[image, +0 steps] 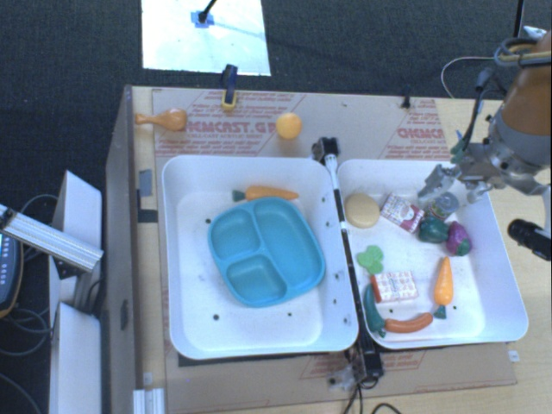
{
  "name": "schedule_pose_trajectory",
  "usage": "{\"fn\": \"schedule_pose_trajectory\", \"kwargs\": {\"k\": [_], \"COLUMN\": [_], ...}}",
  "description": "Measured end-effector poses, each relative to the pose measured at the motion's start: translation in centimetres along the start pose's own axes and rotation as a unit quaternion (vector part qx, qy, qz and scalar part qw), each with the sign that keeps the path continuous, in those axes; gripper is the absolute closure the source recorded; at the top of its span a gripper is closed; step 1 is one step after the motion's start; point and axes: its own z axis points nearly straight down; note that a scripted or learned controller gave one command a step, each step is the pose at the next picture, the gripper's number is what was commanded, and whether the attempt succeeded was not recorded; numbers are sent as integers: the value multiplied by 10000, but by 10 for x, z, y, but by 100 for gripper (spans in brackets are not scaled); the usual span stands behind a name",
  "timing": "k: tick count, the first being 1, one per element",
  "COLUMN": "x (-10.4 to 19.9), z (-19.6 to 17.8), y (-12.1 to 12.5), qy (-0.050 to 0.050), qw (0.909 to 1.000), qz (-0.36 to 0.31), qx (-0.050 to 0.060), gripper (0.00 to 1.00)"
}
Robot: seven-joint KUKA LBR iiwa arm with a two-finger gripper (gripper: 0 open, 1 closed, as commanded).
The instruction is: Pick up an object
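The right bin (pixel 509 304) holds the loose objects: a tan bun (pixel 362 210), a small red and white carton (pixel 401 213), a green piece (pixel 434 229), a purple eggplant (pixel 458 239), a green leafy piece (pixel 371 258), a red and white box (pixel 394 285), a carrot (pixel 442 281) and a sausage (pixel 408 323). My gripper (pixel 446 193) reaches in from the right over the bin's far side. It hangs just above the green piece and beside the carton. Nothing can be seen held in it.
The left bin (pixel 194 317) holds a blue divided plate (pixel 266 250) and a second carrot (pixel 270 194). Behind the bins on the bench lie an orange ball (pixel 288 126), a tan drumstick shape (pixel 164 121) and a blue and yellow clamp (pixel 228 86).
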Motion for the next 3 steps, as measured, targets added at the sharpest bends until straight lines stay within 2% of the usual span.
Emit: {"fn": "schedule_pose_trajectory", "kwargs": {"k": [1,2,3], "x": [-54,-69,-32], "z": [156,141,134], "y": [-5,54,-7], "qy": [5,-7,-1], "qw": [10000,10000,10000], "qz": [8,-2,5], "qx": [19,-12,0], "gripper": [0,0,0]}}
